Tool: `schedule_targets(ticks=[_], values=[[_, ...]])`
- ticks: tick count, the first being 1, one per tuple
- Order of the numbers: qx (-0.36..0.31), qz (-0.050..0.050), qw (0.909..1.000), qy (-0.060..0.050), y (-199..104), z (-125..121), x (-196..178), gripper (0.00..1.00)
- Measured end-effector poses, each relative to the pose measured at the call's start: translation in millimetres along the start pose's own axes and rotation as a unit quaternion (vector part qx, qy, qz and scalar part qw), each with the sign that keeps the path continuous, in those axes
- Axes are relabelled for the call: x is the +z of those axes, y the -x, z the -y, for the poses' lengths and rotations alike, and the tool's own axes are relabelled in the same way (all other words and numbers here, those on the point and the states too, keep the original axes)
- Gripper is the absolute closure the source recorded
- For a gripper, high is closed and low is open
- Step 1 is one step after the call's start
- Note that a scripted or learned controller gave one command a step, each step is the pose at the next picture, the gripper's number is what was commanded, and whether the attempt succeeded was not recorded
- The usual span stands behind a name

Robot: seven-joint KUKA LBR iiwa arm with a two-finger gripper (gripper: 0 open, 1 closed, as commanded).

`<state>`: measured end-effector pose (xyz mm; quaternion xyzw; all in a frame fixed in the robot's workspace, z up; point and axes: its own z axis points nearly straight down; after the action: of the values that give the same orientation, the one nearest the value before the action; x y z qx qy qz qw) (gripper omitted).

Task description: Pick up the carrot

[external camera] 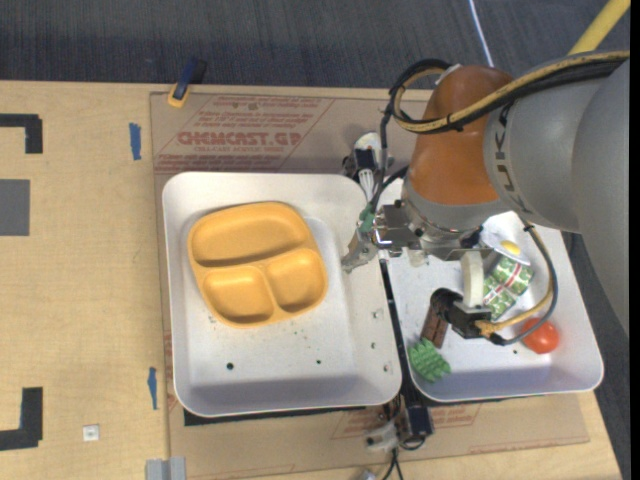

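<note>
An orange-red piece that I take for the carrot point(541, 339) lies near the right bin's point(575, 373) front right corner, partly under a cable and other items. My gripper point(368, 245) hangs below the orange wrist band, over the rim between the two bins, well left of the carrot. The wrist hides most of it from above. Nothing shows held under it.
The left bin point(260, 383) holds a yellow divided plate point(258, 261). In the right bin lie a green toothed piece point(429, 360), a dark brown block point(437, 319) and a green-and-white carton point(503, 276). The arm covers the right bin's back half.
</note>
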<state>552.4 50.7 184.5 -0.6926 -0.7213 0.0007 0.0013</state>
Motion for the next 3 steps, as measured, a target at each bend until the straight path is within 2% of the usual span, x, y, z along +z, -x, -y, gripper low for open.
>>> schedule_targets(ticks=[1,2,3], values=[[-0.070,0.000,0.9975,0.004,-93.7,-55.6,61.8,0.00],[-0.070,-0.001,0.9976,0.006,-94.1,-56.5,51.4,1.00],[0.024,0.000,0.9997,0.002,-43.4,-36.3,-29.1,1.00]])
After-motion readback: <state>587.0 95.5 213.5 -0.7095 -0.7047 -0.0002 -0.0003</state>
